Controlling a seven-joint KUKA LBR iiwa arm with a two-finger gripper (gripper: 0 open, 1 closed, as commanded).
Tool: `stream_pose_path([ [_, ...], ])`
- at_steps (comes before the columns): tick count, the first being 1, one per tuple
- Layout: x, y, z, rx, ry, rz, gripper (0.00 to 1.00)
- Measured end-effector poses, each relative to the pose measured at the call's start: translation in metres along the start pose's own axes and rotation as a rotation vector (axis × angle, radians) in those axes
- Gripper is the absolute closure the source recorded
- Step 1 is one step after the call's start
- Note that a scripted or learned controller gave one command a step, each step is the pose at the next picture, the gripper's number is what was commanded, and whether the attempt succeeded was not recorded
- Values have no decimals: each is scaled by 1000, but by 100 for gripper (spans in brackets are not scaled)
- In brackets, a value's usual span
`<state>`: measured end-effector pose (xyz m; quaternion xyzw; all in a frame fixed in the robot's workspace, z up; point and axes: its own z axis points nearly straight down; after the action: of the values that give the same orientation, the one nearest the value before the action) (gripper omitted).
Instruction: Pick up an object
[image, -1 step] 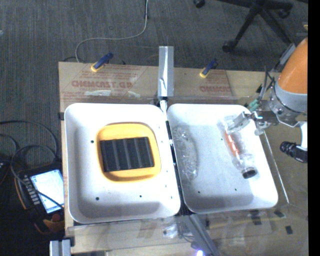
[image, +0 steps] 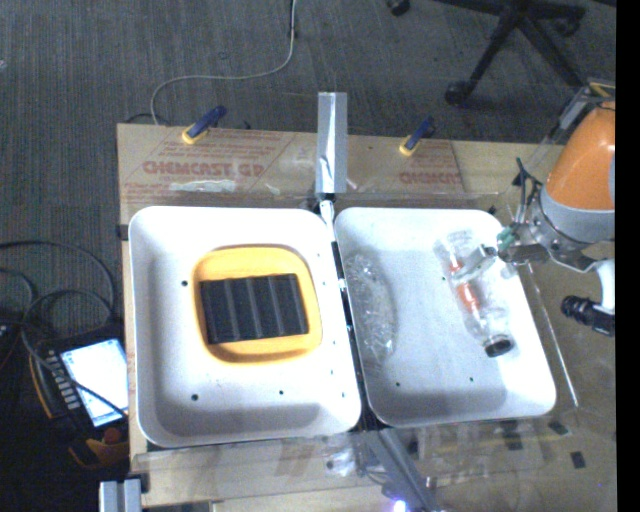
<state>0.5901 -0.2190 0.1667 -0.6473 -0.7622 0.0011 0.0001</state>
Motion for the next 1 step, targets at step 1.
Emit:
stream_pose_path([
  [1, 1, 4, 69, -10, 3, -60, 0],
])
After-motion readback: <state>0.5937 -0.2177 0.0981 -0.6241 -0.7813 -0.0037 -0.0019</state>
